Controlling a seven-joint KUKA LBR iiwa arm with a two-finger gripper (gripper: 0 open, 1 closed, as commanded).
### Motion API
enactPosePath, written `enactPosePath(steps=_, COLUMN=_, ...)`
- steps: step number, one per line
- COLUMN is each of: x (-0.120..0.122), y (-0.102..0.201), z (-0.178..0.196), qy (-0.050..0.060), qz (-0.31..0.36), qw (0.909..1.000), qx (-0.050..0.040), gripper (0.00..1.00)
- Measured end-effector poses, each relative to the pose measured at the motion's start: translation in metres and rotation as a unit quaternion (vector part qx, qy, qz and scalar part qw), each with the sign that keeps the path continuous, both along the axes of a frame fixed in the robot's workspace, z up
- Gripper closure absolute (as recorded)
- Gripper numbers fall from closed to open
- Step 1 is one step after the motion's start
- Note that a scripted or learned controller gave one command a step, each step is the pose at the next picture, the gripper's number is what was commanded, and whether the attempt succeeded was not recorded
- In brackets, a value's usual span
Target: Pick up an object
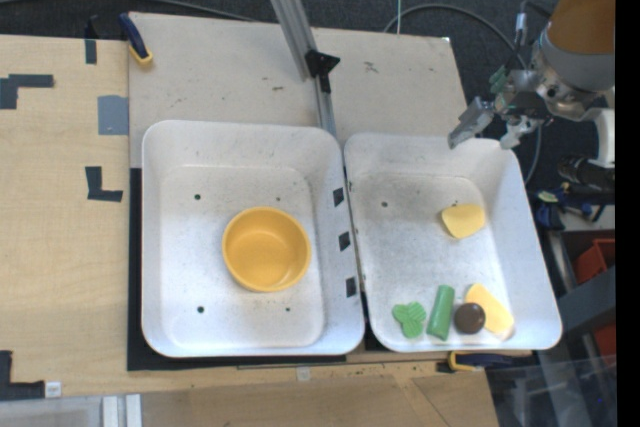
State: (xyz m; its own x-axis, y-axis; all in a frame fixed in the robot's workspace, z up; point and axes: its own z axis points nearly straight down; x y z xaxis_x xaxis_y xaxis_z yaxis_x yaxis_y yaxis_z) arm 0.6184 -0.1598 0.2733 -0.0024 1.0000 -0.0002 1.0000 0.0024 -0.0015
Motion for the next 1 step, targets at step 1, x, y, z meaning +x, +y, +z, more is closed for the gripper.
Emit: enactPosePath(steps=1, x=0.0, y=0.0, z=0.0, qy=0.0, qz=0.0, qw=1.0, qx=-0.0001, gripper=0.0)
